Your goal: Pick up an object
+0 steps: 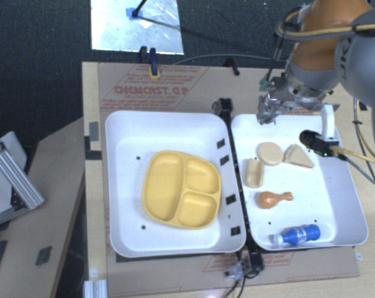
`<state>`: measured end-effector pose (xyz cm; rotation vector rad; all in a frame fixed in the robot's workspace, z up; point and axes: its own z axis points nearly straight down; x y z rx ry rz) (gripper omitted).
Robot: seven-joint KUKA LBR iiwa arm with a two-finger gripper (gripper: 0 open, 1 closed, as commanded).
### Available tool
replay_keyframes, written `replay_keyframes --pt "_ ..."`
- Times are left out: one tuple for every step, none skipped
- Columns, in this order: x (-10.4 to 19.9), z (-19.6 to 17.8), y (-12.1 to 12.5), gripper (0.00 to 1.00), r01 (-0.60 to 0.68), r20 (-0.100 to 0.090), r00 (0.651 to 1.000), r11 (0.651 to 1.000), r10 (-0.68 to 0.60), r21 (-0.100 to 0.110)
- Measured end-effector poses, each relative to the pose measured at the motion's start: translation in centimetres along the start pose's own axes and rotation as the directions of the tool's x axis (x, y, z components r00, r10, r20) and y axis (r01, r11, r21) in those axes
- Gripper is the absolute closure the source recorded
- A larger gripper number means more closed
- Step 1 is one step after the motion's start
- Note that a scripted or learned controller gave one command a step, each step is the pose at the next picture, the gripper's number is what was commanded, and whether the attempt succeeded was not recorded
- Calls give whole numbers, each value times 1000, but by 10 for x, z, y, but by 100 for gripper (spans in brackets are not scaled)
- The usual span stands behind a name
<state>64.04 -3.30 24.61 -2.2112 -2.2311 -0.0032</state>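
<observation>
Two white bins sit side by side on the tabletop [94, 85]. The left bin [122, 166] has a yellow plate [181, 189] with three parts in it. The right bin [343, 191] has five small things. A round tan piece [269, 153] sits just beside a tan wedge [298, 157]. A pale block [254, 172] lies next to the round piece (they look like they touch). Below it is a toy chicken leg [274, 198]. A blue bottle [297, 235] lies on its side near the front wall. The pincer [267, 113] hangs over the back left corner of the right bin, with nothing in it. I cannot tell if it is apart or together. The grey arm [361, 48] comes in from the right.
</observation>
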Motion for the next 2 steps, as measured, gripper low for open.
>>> replay_keyframes --pt "61 -2 4 100 1 0 1000 1000 -1 -2" --pt "113 -4 -3 100 0 0 1000 1000 0 -1"
